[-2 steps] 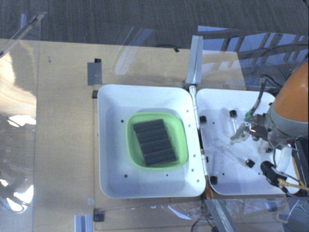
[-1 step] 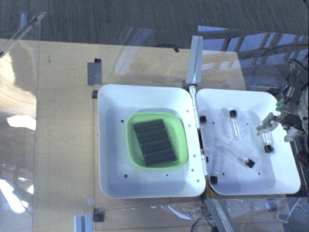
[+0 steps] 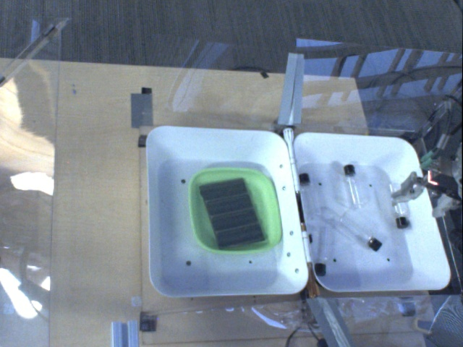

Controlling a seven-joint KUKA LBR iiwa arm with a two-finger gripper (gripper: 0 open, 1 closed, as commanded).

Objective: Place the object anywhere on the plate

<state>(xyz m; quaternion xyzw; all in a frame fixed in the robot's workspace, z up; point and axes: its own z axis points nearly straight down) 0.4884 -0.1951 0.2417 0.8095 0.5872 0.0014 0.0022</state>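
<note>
In the camera view, the dark ribbed block (image 3: 231,212) lies flat on the green plate (image 3: 197,194), its long side running roughly 11 to 5 o'clock. The plate sits in the middle of the left bin (image 3: 163,215). If that block is your object, I judge the placing done: it rests wholly inside the rim, with green showing on every side.

The claw (image 3: 411,185) sits at the 3 o'clock edge of the right bin (image 3: 427,266), well apart from the plate. It is small and partly lost against the white wall, so you cannot tell how far open it is, and nothing can be made out in its grasp.

To finish well, lift straight up and clear of the bin wall before any sideways travel. Leave the block alone — a nudge could tip it onto the rim.

If the program wants another piece instead, the clear tubes (image 3: 352,186) with black caps lie scattered in the right bin: one toward 12 o'clock, one toward 6, one just beside the claw. They are round and probably slippery, so grip across the middle.

The raised walls where the bins meet stand between claw and plate. A grey bar (image 3: 292,89) lies on the surface (image 3: 87,194) at the bins' 12 o'clock, out of the way.
</note>
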